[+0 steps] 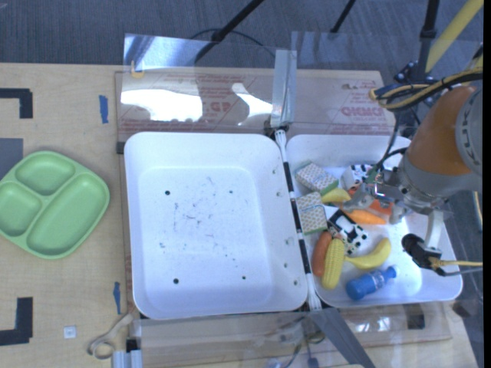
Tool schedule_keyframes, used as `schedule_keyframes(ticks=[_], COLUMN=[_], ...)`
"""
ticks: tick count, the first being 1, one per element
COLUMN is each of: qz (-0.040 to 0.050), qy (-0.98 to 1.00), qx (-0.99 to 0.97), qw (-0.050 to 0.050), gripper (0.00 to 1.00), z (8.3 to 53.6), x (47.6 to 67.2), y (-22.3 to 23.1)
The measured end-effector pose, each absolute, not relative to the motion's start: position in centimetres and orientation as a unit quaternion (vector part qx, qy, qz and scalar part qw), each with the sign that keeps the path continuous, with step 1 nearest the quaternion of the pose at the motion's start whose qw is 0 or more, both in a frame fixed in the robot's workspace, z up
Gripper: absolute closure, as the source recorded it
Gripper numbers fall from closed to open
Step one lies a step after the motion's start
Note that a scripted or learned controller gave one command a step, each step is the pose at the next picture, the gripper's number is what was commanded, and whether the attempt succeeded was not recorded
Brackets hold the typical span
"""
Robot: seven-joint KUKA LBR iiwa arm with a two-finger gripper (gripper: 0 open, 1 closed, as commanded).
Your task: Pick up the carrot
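1. While the arm [441,140] reaches in from 3 o'clock, the gripper [378,194] sits low over the right bin [449,286], directly above the carrot [367,216]. Finger spacing cannot be told; the wrist hides it.
2. Carrot location: orange, lying roughly across the bin's middle, touching the clutter on its 9 o'clock side. No sign that it is lifted or clamped.
3. Risk, as I judge it: the fingers could land on a neighbour instead. A yellow wedge [336,196] lies just at 10 o'clock of the carrot, and a black-and-white toy [349,232] presses in at 7 o'clock.
4. Second risk: the carrot is slim and tapered, so an off-centre squeeze may let it roll or slip out.
5. Surroundings: banana [370,255] at 6 o'clock, corn cob [334,261] and blue bottle [370,283] further down, two patterned blocks [311,196] toward 9 o'clock. Left bin [146,159] adjoins; green divided plate [50,203] lies well apart at far 9 o'clock.
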State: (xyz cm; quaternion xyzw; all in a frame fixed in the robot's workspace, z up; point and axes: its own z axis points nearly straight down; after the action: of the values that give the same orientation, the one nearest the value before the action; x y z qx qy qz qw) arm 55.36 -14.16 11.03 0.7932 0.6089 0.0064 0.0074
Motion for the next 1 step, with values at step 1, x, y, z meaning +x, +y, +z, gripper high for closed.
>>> schedule_keyframes(ticks=[1], qz=[0.0007], qy=[0.679], qx=[0.735], qw=[0.001], gripper=[0.0], z=[17.48], x=[55.44], y=[-15.36])
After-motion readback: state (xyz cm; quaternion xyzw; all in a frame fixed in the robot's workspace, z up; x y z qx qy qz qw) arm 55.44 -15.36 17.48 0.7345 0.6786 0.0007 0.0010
